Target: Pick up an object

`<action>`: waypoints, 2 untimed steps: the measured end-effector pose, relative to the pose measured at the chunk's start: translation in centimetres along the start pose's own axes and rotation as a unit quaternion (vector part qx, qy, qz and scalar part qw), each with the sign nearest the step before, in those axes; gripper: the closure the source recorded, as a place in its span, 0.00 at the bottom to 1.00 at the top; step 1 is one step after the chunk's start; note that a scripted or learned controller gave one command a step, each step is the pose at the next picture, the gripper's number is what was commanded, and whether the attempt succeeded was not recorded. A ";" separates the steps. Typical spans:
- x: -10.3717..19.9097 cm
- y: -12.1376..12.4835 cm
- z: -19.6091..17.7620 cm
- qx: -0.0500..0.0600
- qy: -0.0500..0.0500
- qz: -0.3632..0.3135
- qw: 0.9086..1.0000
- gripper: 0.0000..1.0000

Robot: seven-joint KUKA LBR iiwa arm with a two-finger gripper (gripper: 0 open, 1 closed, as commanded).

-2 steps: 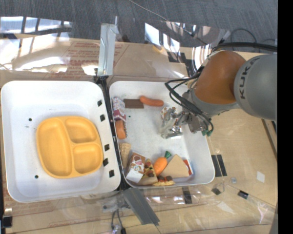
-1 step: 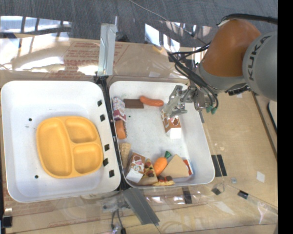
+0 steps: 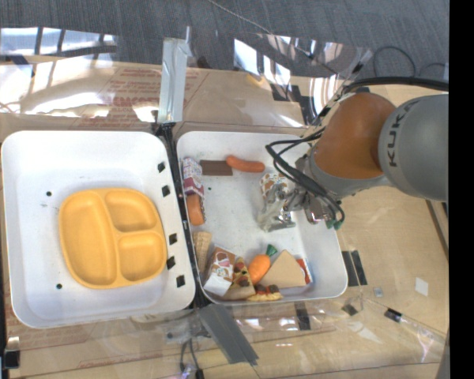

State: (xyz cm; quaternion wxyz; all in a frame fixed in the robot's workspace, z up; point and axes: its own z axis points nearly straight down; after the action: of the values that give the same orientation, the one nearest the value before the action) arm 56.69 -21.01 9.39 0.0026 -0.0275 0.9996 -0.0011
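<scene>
Metal glints where the gripper (image 3: 278, 210) sits low in the right bin (image 3: 325, 268); whether its fingers are spread or pressed together I cannot tell, the shine hides them; just above it lies a sausage (image 3: 245, 164) beside a brown bar (image 3: 216, 167); a toy carrot (image 3: 258, 268) rests near the bin's front wall among what look like toy snacks; over in the left bin (image 3: 24, 156) sits a yellow divided plate (image 3: 110, 237).

arm (image 3: 411, 144) cut off at right edge, hand (image 3: 278, 212) fingers unclear
</scene>
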 end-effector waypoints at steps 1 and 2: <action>-0.1 0.0 -0.1 0.000 -0.001 0.000 1.000 0.00; -0.3 0.1 -1.3 0.001 -0.004 -0.002 1.000 1.00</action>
State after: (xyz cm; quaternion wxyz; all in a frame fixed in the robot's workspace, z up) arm 57.01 -20.91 10.68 0.0063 -0.0298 0.9995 -0.0018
